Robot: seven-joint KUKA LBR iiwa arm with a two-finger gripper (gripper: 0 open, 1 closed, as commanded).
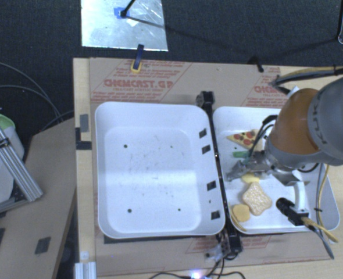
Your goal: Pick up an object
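My pincer (241,172) hovers low inside the right bin (333,214), just above the pale yellow piece (251,179) and the toast (257,198). I cannot tell its state from here. Nothing looks lifted yet; grasping and raising remain.

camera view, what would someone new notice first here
The grey arm with its orange band looms over the right bin, where small items lie: a pizza slice, a tan cracker-like piece and a yellow round piece. The left bin sits beside it.
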